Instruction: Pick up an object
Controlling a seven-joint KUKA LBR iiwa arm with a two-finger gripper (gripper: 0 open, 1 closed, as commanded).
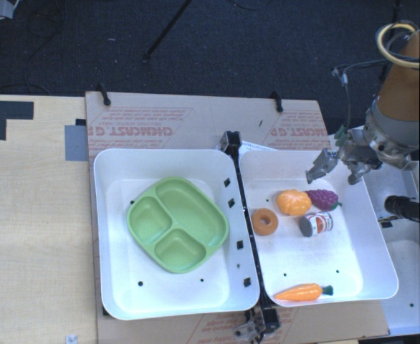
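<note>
Camera view: open two-finger gripper (337, 168) above purple plastic grapes (323, 198) touching orange plastic fruit (294, 202); crowding risks nudging both.

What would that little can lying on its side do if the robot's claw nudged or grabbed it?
The small can lies on its side in the right bin, so a nudge would probably roll it, perhaps against the purple grapes or the orange fruit close by. Its round, smooth-looking wall may slip between fingers. It looks like a toy, so likely light.
</note>
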